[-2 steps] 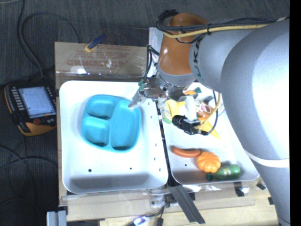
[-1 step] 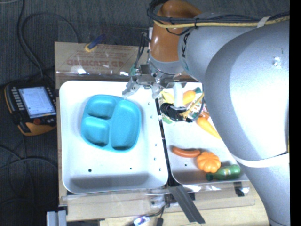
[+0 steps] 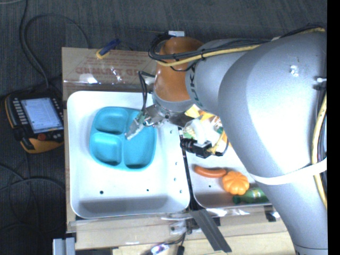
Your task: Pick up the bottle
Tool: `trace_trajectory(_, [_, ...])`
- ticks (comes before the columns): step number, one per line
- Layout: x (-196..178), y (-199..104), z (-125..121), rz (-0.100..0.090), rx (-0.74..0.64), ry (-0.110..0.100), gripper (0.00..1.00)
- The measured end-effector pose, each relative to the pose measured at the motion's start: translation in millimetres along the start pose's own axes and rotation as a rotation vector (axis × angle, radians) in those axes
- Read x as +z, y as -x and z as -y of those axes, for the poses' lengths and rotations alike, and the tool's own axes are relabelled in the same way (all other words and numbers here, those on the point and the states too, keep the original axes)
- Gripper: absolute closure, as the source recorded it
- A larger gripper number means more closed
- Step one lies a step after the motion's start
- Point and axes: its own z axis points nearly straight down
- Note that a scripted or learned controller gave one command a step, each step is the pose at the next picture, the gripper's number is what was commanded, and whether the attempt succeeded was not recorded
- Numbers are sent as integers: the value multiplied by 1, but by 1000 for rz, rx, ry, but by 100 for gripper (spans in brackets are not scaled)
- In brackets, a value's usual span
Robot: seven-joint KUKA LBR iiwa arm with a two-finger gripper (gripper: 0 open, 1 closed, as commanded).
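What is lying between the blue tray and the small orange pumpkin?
In the camera view, between the blue tray and the pumpkin run the bins' touching walls; then comes a sausage.

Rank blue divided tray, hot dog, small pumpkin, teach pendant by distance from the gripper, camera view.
From the gripper:
1. Blue divided tray, directly beneath, left bin.
2. Hot dog, right bin.
3. Small pumpkin, right bin, just past the hot dog.
4. Teach pendant, on the floor, far left.

You're looking at a robotics lab: a handheld teach pendant with lit screen (image 3: 34, 118) and loose black cables (image 3: 37, 31) on grey carpet (image 3: 212, 9).
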Motion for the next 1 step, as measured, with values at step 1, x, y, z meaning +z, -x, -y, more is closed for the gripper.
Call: trace_trajectory(1, [-4, 3, 4, 2, 4, -10, 100])
